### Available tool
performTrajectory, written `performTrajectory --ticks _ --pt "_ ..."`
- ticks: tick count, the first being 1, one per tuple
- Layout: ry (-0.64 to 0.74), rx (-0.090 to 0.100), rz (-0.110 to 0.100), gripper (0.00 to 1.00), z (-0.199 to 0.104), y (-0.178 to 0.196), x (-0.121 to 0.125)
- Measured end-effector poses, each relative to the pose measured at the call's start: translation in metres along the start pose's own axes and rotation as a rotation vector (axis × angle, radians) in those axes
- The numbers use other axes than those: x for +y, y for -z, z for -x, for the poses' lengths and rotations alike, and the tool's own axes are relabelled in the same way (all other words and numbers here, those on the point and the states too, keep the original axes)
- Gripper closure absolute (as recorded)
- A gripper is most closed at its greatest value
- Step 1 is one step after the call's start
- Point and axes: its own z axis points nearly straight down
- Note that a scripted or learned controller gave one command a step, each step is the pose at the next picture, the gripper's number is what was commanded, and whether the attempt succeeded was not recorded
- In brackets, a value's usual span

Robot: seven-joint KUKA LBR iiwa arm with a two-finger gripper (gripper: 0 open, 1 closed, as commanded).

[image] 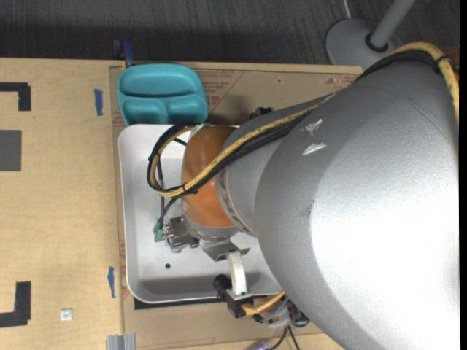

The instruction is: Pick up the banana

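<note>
The grey arm reaches in from the right, its orange-banded wrist pointing straight down.

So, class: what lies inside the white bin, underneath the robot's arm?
Bare white floor shows along the white bin at its left and near edge. The arm, with its orange band, covers the rest, so whatever lies beneath it is hidden. A teal tray sits behind the bin.
</note>
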Motion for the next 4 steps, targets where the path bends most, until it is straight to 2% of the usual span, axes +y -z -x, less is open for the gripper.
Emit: performTrajectory --ticks 4 --pt "0.003 -0.001 0.002 1.00 -0.002 0.039 0.001"
